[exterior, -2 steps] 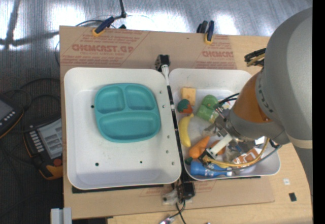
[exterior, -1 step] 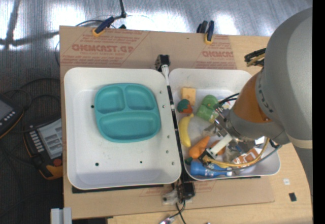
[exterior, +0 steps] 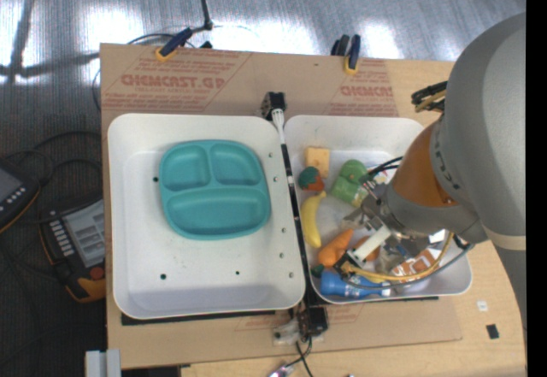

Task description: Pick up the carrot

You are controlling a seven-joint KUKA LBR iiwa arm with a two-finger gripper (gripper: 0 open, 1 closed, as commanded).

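The carrot (exterior: 333,250) is a small orange piece lying slantwise in the lower left part of the right bin (exterior: 402,129), between a yellow banana and a blue toy. My gripper (exterior: 362,237) hangs low over the bin, just to the right of the carrot and close to its upper end. The arm's wrist and fittings hide the spot where the gripper meets the carrot, so I cannot tell whether it touches it.
A yellow banana (exterior: 309,221) lies left of the carrot along the bin wall. A blue toy (exterior: 344,285), a green toy (exterior: 349,179), a yellow block (exterior: 318,158) and a small orange-and-green item (exterior: 310,181) share the bin. A teal divided plate (exterior: 214,188) sits in the left bin (exterior: 137,281).
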